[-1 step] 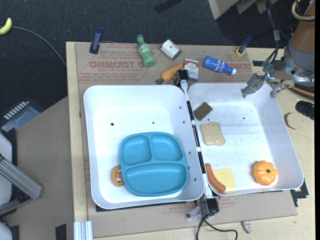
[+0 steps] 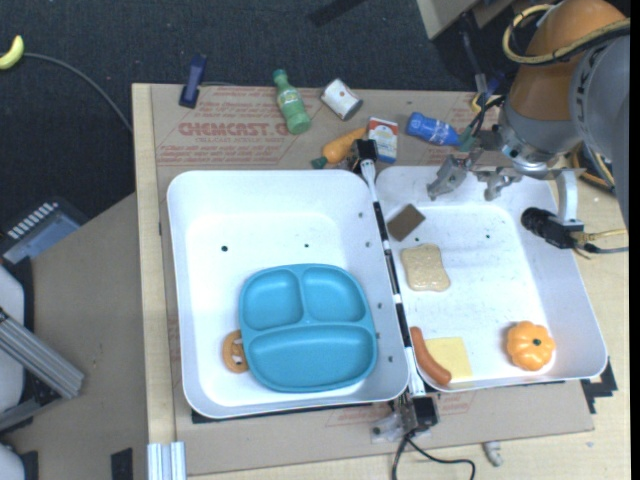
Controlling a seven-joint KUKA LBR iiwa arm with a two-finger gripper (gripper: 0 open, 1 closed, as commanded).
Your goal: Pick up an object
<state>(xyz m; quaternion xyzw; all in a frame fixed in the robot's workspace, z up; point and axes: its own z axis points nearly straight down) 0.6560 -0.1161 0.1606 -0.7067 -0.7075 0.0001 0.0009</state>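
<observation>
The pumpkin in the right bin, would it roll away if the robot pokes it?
Probably a bit. The pumpkin looks round and smooth, so a poke could make it wobble or roll toward the bin wall. It looks like a small toy, so likely light. Its rounded sides might slip from the jaws.

One fixed camera looks down on the tabletop (image 2: 250,128) from above at a slant, standing back far enough to take in both white bins whole, with dark floor along the top and left. The arm enters at the upper right, and its hand (image 2: 472,176) hangs over the far edge of the right bin (image 2: 560,288). The left bin (image 2: 200,218) lies leftward of the hand, and the tabletop's near edge runs well below it, toward the frame's bottom.
</observation>
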